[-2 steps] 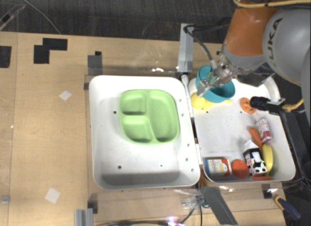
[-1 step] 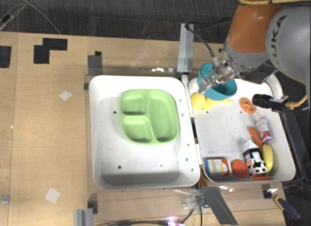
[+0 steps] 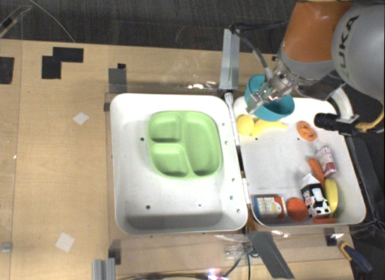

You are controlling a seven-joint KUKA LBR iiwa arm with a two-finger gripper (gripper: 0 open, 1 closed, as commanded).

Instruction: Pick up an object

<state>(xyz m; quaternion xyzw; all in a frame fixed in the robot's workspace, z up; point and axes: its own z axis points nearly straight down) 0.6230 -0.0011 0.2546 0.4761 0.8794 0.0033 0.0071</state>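
Camera view: pincer (image 3: 263,96) over teal cup (image 3: 274,105).

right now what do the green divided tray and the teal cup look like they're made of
The green divided tray looks like moulded plastic with a matte finish: one even colour, soft rounded compartment edges, hardly any glare. The teal round cup also seems plastic, somewhat glossier, with a thin, smooth rim; the gripper covers part of it, so that is less certain.

Grey arm (image 3: 361,38), orange band, yellow cable
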